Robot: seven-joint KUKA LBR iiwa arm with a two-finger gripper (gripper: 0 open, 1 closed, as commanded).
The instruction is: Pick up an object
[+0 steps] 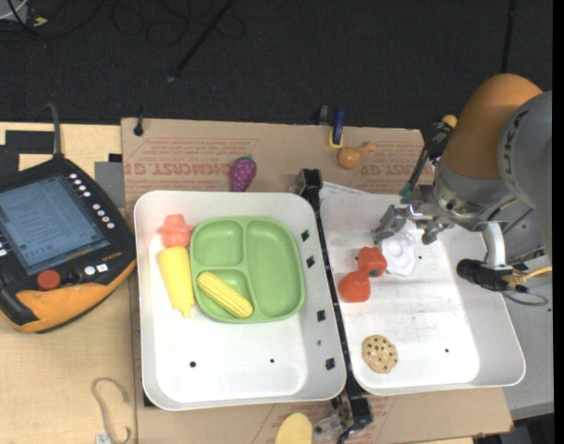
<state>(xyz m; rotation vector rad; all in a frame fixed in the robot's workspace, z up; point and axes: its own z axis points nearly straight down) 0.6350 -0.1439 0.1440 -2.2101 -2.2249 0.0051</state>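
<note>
A: Near edge first. What's low in frame?

B: A yellow round object (294,427) at the table's front edge, well below-left of the gripper (404,229). A metal hook (111,405) far left on the table (42,377).

A: Right bin?

B: A cookie (380,352) in the right bin (485,359), below the gripper and well apart from it. A red object (360,275) lies just below-left of the gripper, near it. A white crumpled object (404,254) sits right under the gripper, between the fingertips or touching them, can't tell which.

A: Gripper state?

B: Fingers look spread apart over the white thing; can't confirm it's gripped. It's low in the right bin's upper part, and the grey arm with the orange band (490,123) comes in from the right.

A: Left bin?

B: The left bin (226,377) is left of the gripper. A green divided plate (263,262) holds a corn cob (225,294) in its lower-left compartment. A yellow bottle-shaped toy (176,278) lies beside the plate's left rim, with a pink-red toy (175,230) just above it.

A: Further back?

B: A teach pendant (51,239) far left. On the cardboard behind the bins: a purple grape toy (243,172) up-left of the gripper, an orange-brown pear-like toy (353,155) above-left, and a blue-yellow clip (337,128) near it.
</note>
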